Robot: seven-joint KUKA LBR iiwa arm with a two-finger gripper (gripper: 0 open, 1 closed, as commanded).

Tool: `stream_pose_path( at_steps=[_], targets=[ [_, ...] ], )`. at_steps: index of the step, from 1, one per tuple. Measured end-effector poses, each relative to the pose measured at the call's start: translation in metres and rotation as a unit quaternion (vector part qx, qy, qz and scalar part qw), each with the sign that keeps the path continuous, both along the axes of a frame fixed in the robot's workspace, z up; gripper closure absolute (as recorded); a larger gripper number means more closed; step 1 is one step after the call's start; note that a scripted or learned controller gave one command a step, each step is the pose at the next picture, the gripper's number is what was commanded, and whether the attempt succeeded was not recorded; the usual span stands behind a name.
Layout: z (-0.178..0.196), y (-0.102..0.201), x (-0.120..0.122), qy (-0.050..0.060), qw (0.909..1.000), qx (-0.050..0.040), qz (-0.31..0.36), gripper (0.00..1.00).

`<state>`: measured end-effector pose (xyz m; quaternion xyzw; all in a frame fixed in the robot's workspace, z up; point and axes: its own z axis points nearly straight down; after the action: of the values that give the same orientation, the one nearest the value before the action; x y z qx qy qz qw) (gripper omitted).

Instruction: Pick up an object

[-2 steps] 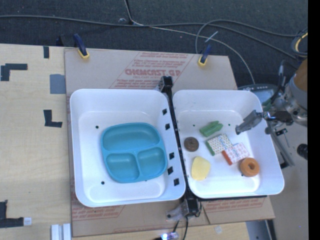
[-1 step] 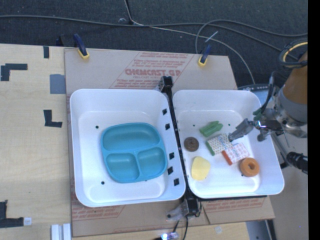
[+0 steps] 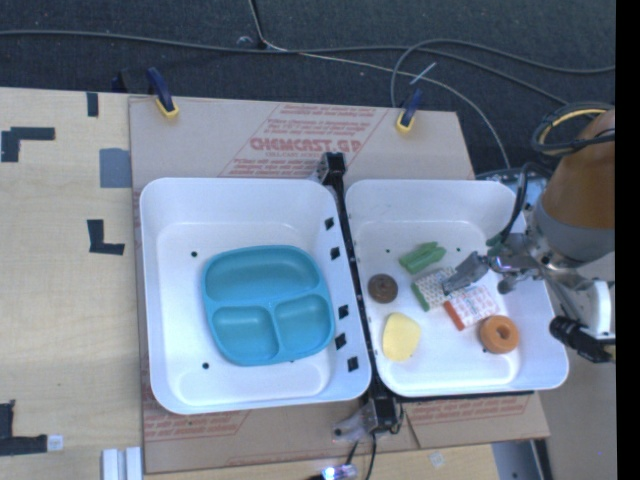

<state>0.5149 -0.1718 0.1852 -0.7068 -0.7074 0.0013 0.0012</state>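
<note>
Gripper [image 3: 466, 271]: finger state could not be told; hovered over checkered packet [image 3: 432, 288], orange ring [image 3: 498, 334] lower right.

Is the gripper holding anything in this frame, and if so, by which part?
Cannot be told. The gripper sits low over the checkered packet in the right bin, with nothing visibly lifted.

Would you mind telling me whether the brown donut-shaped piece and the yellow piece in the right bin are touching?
Apart. The camera view shows the brown donut-shaped piece and the yellow piece with a strip of white bin floor plainly between them.
</note>
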Motion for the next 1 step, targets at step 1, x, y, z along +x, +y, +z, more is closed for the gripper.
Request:
stream_pose_path(
  at_steps=[1],
  targets=[
    [-0.0450,0.0015,-0.0064,0.001,1.0000,0.0005,0.000,0.00]
  ],
)
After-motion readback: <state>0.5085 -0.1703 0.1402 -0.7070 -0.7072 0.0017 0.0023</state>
